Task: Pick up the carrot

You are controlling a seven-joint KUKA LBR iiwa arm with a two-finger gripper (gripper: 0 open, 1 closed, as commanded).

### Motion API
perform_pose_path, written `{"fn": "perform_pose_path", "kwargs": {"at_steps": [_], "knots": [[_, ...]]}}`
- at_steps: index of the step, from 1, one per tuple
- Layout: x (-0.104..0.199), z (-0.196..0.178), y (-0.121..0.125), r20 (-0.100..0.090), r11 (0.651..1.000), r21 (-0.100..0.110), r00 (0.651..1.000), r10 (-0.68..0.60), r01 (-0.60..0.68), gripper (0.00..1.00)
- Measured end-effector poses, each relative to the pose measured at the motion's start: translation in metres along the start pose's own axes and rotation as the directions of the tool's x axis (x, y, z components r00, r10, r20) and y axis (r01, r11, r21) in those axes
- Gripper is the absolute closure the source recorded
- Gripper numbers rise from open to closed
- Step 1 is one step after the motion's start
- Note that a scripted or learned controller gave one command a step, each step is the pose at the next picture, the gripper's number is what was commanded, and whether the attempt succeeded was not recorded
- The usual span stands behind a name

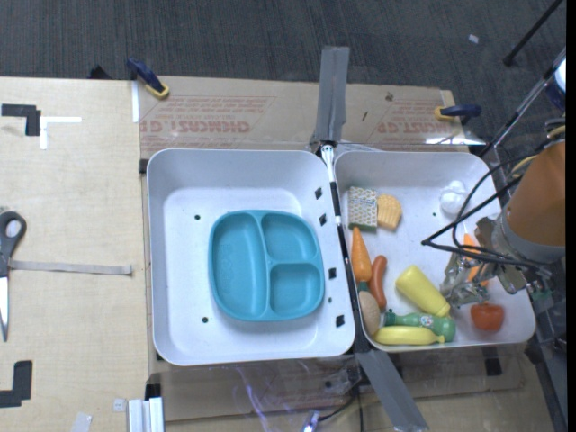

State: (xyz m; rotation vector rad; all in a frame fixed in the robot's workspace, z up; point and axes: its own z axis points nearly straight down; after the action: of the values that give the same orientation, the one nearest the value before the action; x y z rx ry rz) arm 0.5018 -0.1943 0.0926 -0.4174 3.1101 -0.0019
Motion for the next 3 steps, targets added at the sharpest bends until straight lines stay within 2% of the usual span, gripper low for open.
{"fn": "perform_pose_path", "kwargs": {"at_steps": [1,2,3], "knots": [[0.0,0.0,0.0,0.0,1.0,0.0,1.0,-0.001,0.001,0.0],[0.019,0.0,-0.019,0.0,0.907,0.0,0.907,0.42,-0.42,0.0],[0.016,-0.01,-0.019,0.006,0.909,0.001,0.909,0.416,-0.416,1.0]]}}
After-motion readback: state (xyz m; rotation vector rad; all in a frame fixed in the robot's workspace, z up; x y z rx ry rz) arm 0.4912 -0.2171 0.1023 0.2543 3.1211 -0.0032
